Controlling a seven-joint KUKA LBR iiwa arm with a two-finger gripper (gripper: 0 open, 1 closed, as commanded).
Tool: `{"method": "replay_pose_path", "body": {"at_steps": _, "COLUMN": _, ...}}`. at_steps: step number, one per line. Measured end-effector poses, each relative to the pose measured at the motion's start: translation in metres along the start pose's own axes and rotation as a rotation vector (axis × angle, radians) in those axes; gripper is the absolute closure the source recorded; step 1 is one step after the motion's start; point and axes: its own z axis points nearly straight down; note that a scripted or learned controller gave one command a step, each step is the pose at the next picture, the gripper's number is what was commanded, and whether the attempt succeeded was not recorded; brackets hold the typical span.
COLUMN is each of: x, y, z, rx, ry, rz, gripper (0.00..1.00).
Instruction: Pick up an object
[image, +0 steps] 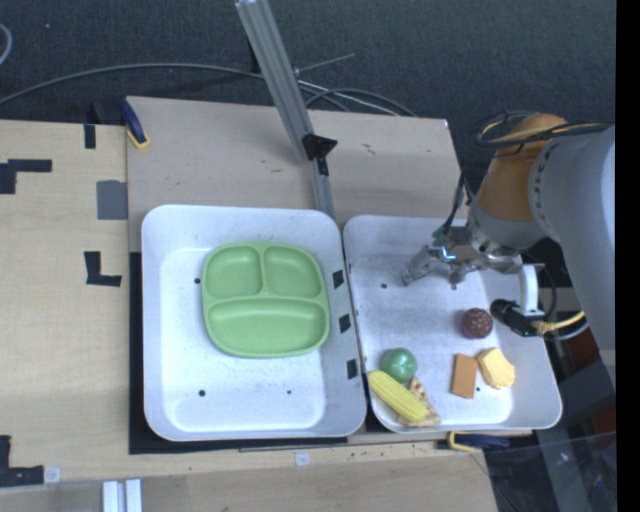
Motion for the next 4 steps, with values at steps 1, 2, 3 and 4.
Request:
{"method": "replay_pose_path", "body": {"at_steps": 1, "x": 0.001, "y": 0.0, "z": -0.011, "rx": -0.001, "ry": 0.0, "rz": -0.002, "gripper": 1.0}}
{"method": "replay_pose_path", "body": {"at_steps": 2, "x": 0.012, "y": 0.001, "z": -0.064, "rx": -0.007, "ry": 0.001, "rz": 0.0, "gripper": 1.0}}
{"method": "replay_pose_path", "body": {"at_steps": 3, "x": 0.016, "y": 0.006, "z": -0.126, "rx": -0.008, "ry": 0.0, "rz": 0.0, "gripper": 1.0}}
{"method": "replay_pose_path", "body": {"at_steps": 4, "x": 0.016, "y": 0.0, "z": -0.172, "rx": -0.007, "ry": 0.0, "rz": 0.001, "gripper": 1.0}}
